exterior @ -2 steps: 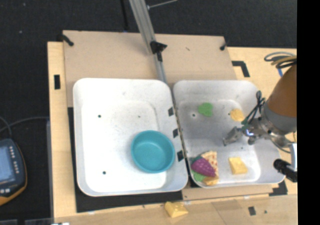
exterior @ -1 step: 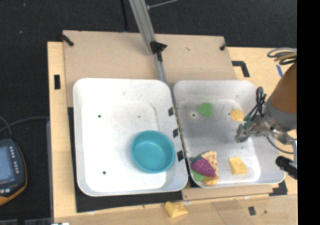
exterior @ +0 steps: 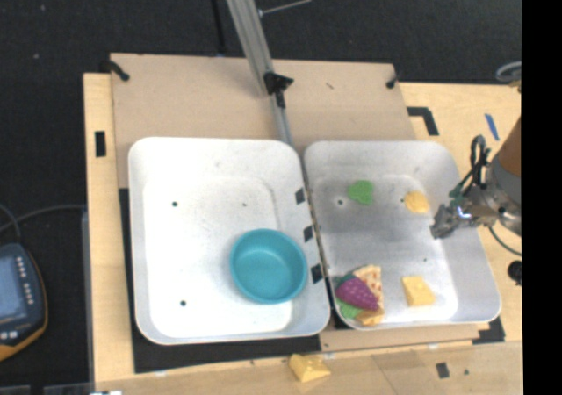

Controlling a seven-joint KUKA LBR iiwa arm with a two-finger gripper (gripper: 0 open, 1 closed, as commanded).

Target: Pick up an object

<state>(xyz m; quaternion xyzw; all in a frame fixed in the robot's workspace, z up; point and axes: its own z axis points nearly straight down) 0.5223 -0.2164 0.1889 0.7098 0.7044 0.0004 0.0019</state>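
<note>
Starting at the left, the desk (exterior: 105,367) carries 2 white bins side by side. The left bin (exterior: 176,174) holds a teal bowl (exterior: 268,264) near its right wall, toward the near side. It looks rigid, light and smooth-walled, so its rim would be the sensible place to grip.

Across the divide, the right bin (exterior: 386,161) holds several small pieces. A green piece (exterior: 361,192) lies toward the far side, and a small yellow piece (exterior: 416,203) sits just to its right. In the near left corner a purple grape-like toy (exterior: 358,293) rests touching a pale wedge (exterior: 370,278), and a yellow block (exterior: 419,290) lies apart to their right. All appear to be light, stiff plastic toys; the block offers flat sides for a pinch, while the bumpy purple toy may slip.

Farthest right, the claw (exterior: 446,221) hangs over the right bin's right side, close to the small yellow piece, with nothing visibly between its fingers. I cannot tell whether it is spread or pressed together. Another yellow piece (exterior: 309,368) lies on the desk outside the bins, at the near edge.
</note>
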